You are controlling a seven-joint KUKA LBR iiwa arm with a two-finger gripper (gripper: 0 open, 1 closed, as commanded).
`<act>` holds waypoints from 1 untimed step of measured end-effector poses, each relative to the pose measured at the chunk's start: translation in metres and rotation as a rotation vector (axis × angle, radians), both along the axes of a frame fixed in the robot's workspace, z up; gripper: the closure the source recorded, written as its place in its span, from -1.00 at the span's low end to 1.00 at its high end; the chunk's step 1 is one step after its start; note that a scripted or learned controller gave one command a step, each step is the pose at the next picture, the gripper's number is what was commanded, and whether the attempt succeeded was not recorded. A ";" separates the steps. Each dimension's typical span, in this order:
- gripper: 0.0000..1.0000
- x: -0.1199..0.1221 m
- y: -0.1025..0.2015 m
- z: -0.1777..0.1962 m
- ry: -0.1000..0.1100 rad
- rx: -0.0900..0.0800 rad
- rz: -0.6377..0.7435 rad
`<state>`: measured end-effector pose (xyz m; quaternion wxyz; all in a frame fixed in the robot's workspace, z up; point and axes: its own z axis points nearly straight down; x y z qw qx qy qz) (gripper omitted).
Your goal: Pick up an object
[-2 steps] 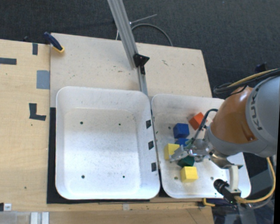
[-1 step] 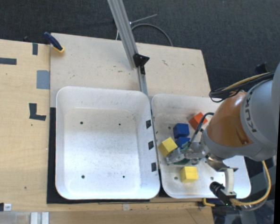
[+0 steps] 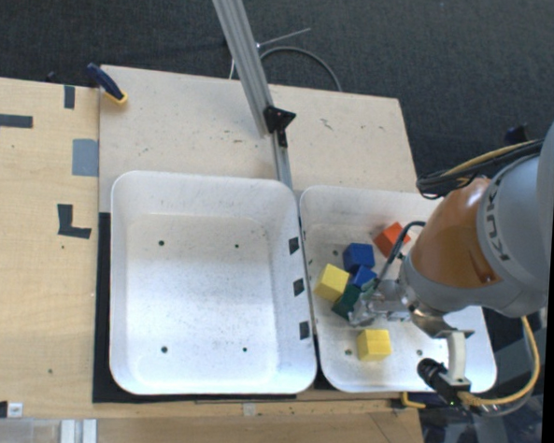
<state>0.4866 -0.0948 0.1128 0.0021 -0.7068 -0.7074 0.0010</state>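
Blocks filled the right bin: two yellow cubes, a blue one, an orange one and a green one beside the end effector, whose opening I cannot tell; the left bin was smooth, speckled white plastic

Two white bins, two yellow blocks, two blue blocks, one orange block, one green block.

We see a pale wooden counter marked with grey tape patches. Beyond it lies dark carpet. A slanting metal rail crosses above.
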 end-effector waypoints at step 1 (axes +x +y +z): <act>1.00 -0.001 0.002 0.062 -0.008 -0.002 0.001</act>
